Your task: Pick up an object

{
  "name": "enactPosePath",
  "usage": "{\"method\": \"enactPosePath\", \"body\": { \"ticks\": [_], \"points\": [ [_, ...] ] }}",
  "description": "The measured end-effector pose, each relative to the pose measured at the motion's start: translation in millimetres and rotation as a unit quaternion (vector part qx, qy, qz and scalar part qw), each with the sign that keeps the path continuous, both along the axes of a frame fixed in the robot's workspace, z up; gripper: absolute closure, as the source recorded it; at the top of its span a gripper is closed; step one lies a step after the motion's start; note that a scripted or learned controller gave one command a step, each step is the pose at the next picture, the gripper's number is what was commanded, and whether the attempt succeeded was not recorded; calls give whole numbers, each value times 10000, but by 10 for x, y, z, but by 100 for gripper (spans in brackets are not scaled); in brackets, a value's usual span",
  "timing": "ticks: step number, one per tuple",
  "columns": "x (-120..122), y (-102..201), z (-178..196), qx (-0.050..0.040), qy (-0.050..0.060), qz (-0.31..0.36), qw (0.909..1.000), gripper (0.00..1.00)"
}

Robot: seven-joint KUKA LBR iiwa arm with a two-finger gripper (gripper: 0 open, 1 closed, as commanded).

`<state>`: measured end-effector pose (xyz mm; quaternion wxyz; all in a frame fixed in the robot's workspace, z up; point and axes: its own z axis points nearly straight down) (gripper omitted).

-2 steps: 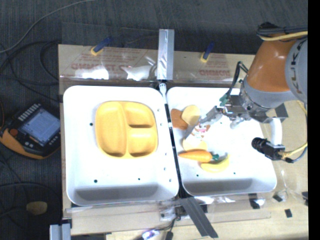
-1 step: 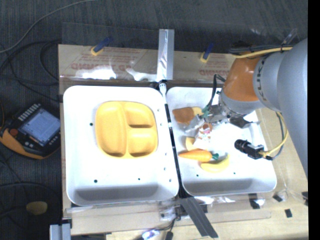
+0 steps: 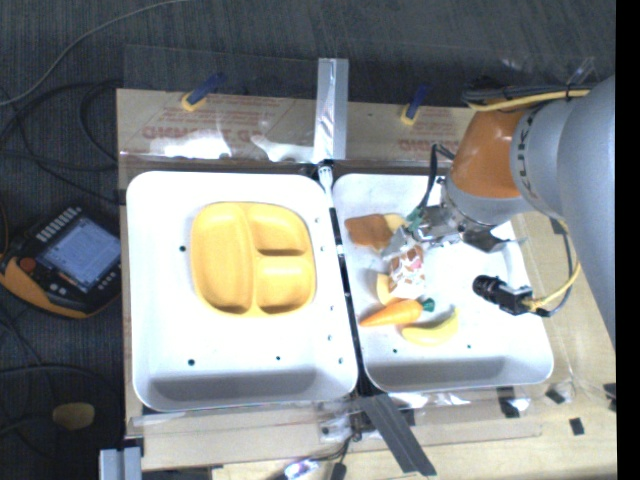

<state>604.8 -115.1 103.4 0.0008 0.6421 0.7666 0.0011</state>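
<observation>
Camera view, right bin (image 3: 520, 363): I see a carrot (image 3: 392, 314) and banana (image 3: 432, 331) near the front, a patterned packet (image 3: 408, 268) just above them, and a brown piece (image 3: 369, 230) at the back left. My hand (image 3: 432, 225) sits over the packet's top edge; grip state can't be told. Left bin (image 3: 160, 368) holds a yellow divided tray (image 3: 252, 258).
</observation>
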Motion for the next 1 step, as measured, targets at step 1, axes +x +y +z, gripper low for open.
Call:
{"method": "enactPosePath", "body": {
  "ticks": [1],
  "points": [
    [180, 534, 797, -8, 21, -484, 9988, 100]
  ]
}}
